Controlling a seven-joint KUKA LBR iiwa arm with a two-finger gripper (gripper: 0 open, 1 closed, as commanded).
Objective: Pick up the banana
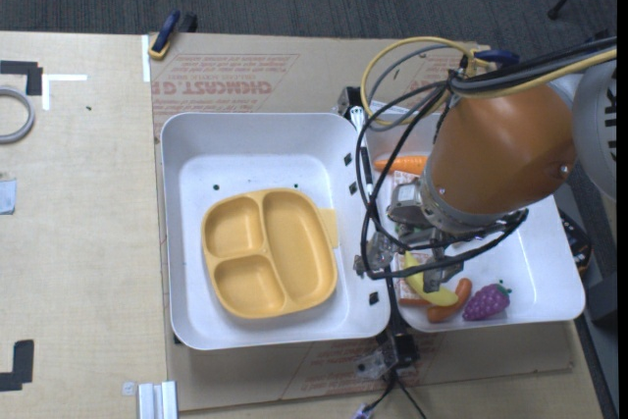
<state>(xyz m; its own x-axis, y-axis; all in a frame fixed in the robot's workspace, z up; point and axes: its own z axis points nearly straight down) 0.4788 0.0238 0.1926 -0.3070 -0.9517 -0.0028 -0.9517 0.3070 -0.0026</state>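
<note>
Arm [500, 147] in from right, hung low over right bin [549, 294], wrist pointing down. Left bin [186, 211] with yellow divided plate [270, 252]. Banana [432, 285] on right bin's front floor, touching purple grapes [487, 302] side, partly hidden. Gripper [417, 255] above it; spread or pressed together: cannot tell. Best centred across banana's width before descent.

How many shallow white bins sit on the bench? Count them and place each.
2. One shallow white bin on the left holds a yellow divided plate; the other shallow white bin lies right, partly hidden under the arm.
</note>
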